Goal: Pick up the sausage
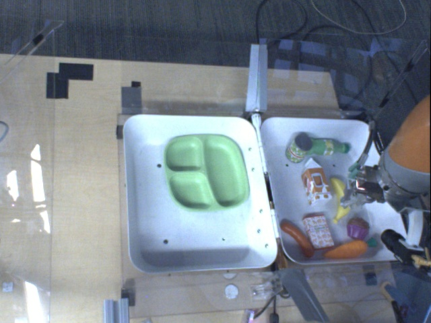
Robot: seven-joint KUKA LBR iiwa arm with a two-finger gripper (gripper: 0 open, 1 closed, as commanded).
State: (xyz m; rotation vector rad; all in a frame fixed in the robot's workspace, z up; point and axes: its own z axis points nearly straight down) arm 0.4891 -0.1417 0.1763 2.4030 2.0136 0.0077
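I see the sausage [296, 237] lying at the near left corner of the right bin [276, 180], not picked up yet, and my gripper [362, 187] sits well apart from it, grip unclear.

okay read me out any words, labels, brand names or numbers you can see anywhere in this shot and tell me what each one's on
No text can be read at this size.
Green bottle in the right bin: its label is too blurred to read.
Small carton: orange and white print, too small to read.
Flat packet near the sausage: printed pattern, not legible.
Green divided plate in the left bin: no markings to be seen.
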